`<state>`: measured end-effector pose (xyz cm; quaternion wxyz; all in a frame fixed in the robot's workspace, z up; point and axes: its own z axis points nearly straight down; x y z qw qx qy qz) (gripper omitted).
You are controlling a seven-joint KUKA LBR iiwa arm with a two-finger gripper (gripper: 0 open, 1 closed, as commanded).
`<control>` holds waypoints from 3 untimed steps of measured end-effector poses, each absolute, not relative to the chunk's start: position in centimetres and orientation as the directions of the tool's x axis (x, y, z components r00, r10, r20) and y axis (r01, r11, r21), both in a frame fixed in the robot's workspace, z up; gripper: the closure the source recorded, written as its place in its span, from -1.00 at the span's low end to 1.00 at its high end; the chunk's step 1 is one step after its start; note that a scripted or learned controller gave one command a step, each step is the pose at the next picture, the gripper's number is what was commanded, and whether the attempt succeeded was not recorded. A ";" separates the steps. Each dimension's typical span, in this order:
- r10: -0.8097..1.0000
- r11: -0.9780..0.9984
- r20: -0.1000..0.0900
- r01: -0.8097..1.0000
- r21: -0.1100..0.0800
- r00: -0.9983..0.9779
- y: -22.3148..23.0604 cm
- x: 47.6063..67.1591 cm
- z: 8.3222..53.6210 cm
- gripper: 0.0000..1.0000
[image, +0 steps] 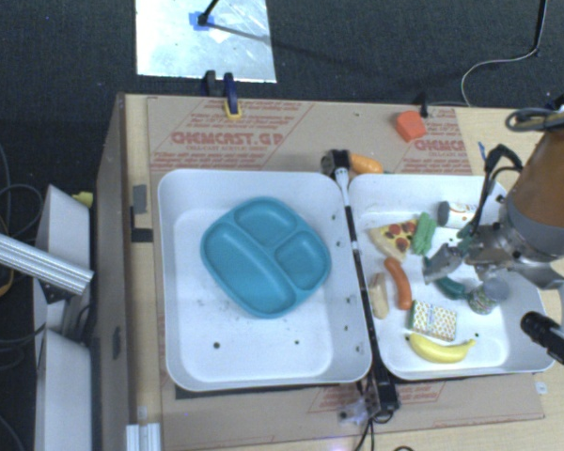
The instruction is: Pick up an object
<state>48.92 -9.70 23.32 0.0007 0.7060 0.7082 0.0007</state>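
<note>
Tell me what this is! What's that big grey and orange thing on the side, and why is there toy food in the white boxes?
That big thing is a robot arm. A computer program moves it, and its job is to pick something up. The picture comes from one camera fixed above the bench, looking down at a slant, so the arm reaches in from the right.

On the bench sit two shallow white bins. The left bin holds a blue plate with sections. The right bin holds toy food: a banana, a hot dog, a pizza slice, plus a small box.

The arm's gripper, its hand, is down among the toys. I can't tell from here whether it holds anything.
</note>
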 end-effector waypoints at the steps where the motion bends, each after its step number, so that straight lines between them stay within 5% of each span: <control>1: 1.000 0.001 -0.002 1.000 0.003 -0.001 -15.3 51.8 8.5 -1.00; 2: 1.000 0.002 0.000 1.000 0.003 -0.002 -15.2 51.9 9.5 1.00; 3: 1.000 0.004 0.001 1.000 0.003 -0.004 -6.0 54.5 18.5 1.00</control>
